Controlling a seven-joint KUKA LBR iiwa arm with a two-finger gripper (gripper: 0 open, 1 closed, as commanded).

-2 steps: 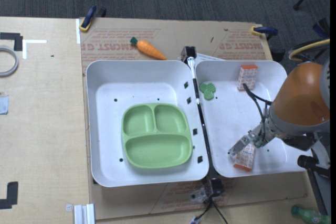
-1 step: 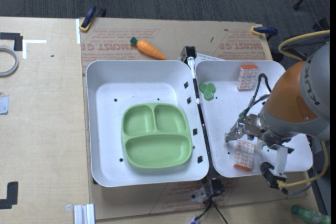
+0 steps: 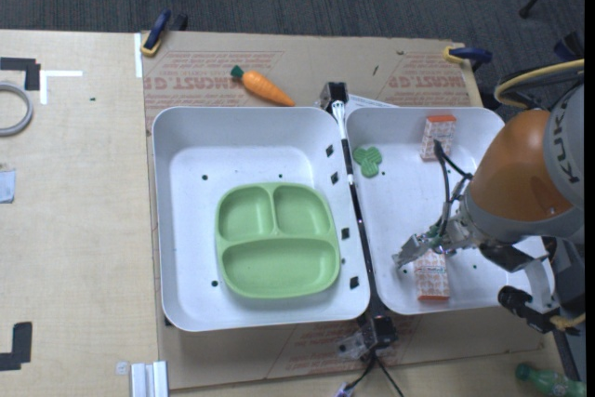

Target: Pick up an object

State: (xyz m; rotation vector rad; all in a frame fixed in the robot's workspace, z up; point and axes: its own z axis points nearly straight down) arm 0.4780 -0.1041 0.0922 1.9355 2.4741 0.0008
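In the right bin (image 3: pixel 400 200), a small white and orange packet (image 3: pixel 432 279) lies near the front wall. My gripper (image 3: pixel 423 248) is low in that bin, just above and touching the packet's upper edge, and the grey and orange arm (image 3: pixel 521 177) reaches in from the right. A second similar packet (image 3: pixel 437 135) lies at the bin's far right corner. A small green leafy toy (image 3: pixel 369 160) sits near the far left side of the same bin. Nothing is visibly lifted.
The left bin (image 3: pixel 186 163) holds a green divided plate (image 3: pixel 276 240). An orange toy carrot (image 3: pixel 263 86) lies on the cardboard behind the bins. Clamps and a bracket (image 3: pixel 335 95) sit at the bins' shared far edge. Cables run at the front (image 3: pixel 372 349).
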